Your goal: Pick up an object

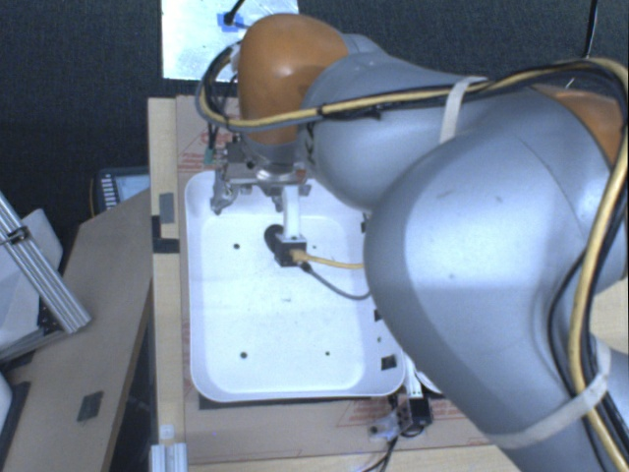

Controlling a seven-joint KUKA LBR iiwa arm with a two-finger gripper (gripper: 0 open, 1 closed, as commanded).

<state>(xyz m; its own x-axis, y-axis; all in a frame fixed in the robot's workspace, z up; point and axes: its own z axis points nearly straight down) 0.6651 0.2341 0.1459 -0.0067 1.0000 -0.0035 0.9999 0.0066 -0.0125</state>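
Note:
My gripper (257, 191) hangs low over the far end of the left white bin (285, 367), under the orange band of the wrist (280, 57). I see nothing held in it. The bin floor that shows is bare white with a few small dark dots, and I can make out no loose object on it. The grey arm (491, 214) crosses the whole right side and hides the right bin.
A wooden bench rim (165, 293) runs along the bin's left side. An aluminium rail (39, 273) leans at the far left. A small connector with cables (408, 416) lies past the bin's near right corner.

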